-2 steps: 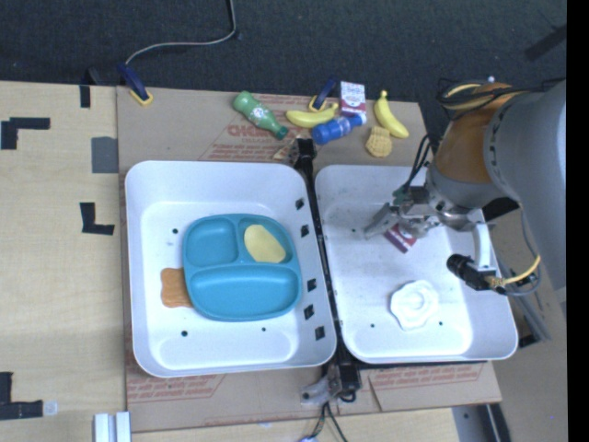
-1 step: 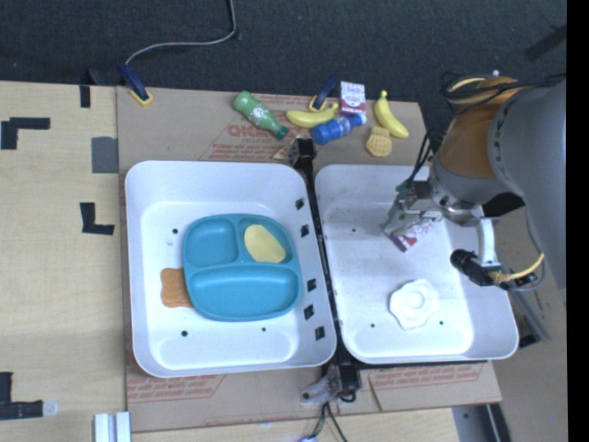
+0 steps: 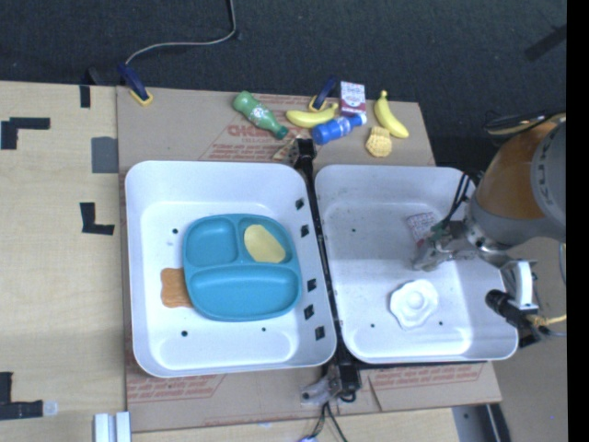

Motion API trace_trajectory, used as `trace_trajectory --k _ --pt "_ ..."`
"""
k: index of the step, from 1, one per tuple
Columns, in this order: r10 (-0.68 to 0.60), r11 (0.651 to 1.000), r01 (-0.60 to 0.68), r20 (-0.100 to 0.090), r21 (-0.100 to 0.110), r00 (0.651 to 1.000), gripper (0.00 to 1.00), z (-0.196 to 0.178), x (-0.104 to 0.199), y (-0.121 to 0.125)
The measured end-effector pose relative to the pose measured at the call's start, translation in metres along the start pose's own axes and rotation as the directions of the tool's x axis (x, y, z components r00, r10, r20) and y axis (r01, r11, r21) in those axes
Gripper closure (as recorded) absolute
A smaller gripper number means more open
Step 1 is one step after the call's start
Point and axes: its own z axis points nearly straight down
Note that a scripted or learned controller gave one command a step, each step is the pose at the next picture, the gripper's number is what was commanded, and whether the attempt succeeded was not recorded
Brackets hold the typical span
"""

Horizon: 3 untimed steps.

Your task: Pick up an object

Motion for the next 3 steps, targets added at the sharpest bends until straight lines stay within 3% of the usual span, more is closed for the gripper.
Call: trace_trajectory --k 1,2,3 --pt "-0.002 1.0 0.002 -0.004 0.001 1.0 0.0 0.001 0.002 0.0" --pt "-0.003 1.0 0.003 -0.003 0.0 1.0 0.0 0.001 0.046 0.048" --pt "-0.003 1.0 0.003 -0.002 0.005 1.0 0.0 -0.028 0.028 0.107"
